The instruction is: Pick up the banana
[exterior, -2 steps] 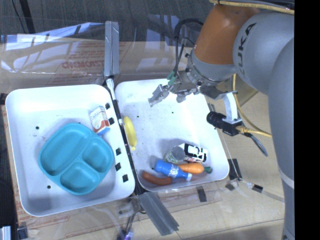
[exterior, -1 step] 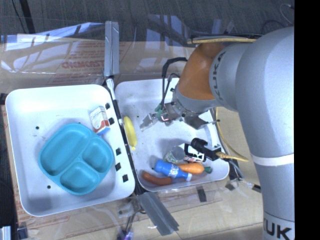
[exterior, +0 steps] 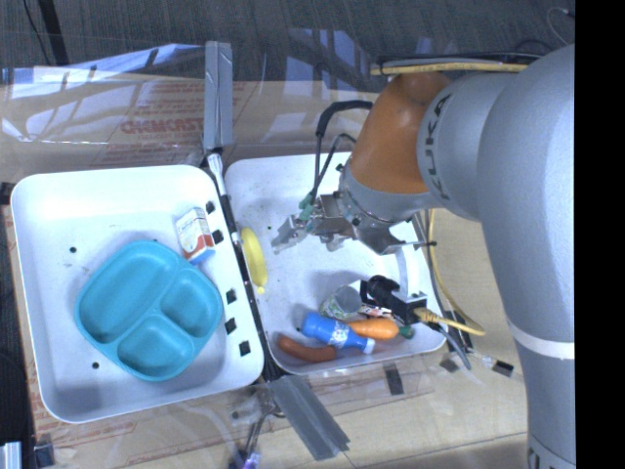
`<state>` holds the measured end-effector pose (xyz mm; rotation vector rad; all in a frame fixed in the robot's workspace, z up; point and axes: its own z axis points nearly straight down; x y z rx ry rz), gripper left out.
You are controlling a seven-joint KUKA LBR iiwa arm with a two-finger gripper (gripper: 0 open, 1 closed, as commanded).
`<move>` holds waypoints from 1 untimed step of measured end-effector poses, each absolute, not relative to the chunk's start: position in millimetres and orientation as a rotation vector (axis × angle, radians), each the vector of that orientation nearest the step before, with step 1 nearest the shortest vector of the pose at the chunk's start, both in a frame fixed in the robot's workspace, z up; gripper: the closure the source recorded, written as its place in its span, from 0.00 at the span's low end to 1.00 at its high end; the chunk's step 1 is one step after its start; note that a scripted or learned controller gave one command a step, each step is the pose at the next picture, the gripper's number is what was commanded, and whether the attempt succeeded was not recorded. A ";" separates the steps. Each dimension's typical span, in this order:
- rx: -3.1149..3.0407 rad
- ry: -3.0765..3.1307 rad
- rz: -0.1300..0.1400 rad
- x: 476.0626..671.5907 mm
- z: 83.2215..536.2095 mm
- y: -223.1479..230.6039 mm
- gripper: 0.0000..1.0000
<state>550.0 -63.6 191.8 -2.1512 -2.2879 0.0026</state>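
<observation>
The yellow banana (exterior: 254, 256) lies in the right bin (exterior: 264, 179), lengthwise against its left wall. My gripper (exterior: 291, 231) hangs over the middle of that bin, a short way to the right of the banana's upper end and apart from it. Nothing shows in the gripper. The grey arm with its orange band reaches in from the right and hides the bin's right side.
At the right bin's front lie a blue bottle (exterior: 332, 332), an orange carrot (exterior: 377, 329), a brown sausage (exterior: 305, 350) and a grey-green lump (exterior: 343, 304). The left bin (exterior: 59, 198) holds a blue compartment plate (exterior: 146, 308) and a small carton (exterior: 193, 233).
</observation>
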 end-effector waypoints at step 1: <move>-2.147 -2.289 0.005 550.4 201.0 -63.8 1.00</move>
